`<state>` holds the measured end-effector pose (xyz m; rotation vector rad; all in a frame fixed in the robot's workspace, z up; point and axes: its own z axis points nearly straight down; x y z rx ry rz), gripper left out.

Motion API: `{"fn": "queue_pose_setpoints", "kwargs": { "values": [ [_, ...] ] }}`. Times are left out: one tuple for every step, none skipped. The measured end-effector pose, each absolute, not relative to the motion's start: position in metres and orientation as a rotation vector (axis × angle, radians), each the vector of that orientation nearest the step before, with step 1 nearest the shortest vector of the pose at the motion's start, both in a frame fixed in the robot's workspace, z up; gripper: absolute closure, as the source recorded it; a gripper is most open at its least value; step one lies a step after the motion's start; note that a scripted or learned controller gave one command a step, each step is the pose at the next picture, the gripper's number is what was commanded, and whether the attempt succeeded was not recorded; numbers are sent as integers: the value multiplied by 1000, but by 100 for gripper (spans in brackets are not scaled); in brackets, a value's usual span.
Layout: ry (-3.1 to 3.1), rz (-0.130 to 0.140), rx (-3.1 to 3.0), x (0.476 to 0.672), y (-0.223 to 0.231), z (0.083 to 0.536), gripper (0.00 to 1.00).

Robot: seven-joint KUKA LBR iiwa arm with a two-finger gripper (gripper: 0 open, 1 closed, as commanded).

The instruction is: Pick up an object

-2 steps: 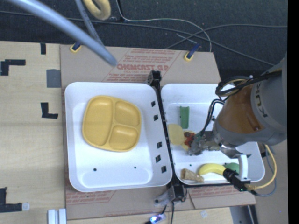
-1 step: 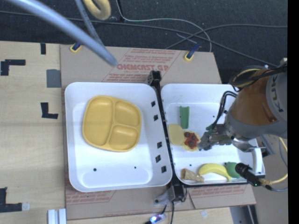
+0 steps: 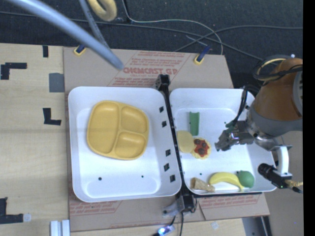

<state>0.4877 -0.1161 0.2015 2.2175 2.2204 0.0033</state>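
Fingers (image 3: 222,142) low over right bin (image 3: 216,96), right of centre frame; spread or pressed, cannot tell; pizza slice (image 3: 197,145) just left; green block (image 3: 194,122) above; banana (image 3: 226,180), green ball (image 3: 246,179), cracker (image 3: 200,184) lower right; yellow plate (image 3: 118,130) in left bin (image 3: 78,146).

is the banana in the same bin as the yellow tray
No, the banana lies in the right bin, while the yellow tray sits in the left bin.

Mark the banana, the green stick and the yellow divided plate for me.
banana (image 3: 225,179), camera view, middle of its curved body.
green stick (image 3: 194,123), camera view, mid-length.
yellow divided plate (image 3: 101,140), camera view, outer rim on its left side.
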Motion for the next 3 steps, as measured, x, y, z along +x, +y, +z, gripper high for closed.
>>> {"fn": "queue_pose_setpoints", "kwargs": {
  "values": [
    [2229, 1, 2215, 506, -74, 211, 100],
    [2231, 0, 2215, 529, -25, 203, 100],
    [2229, 1, 2215, 549, 25, 218, 100]
  ]
}}
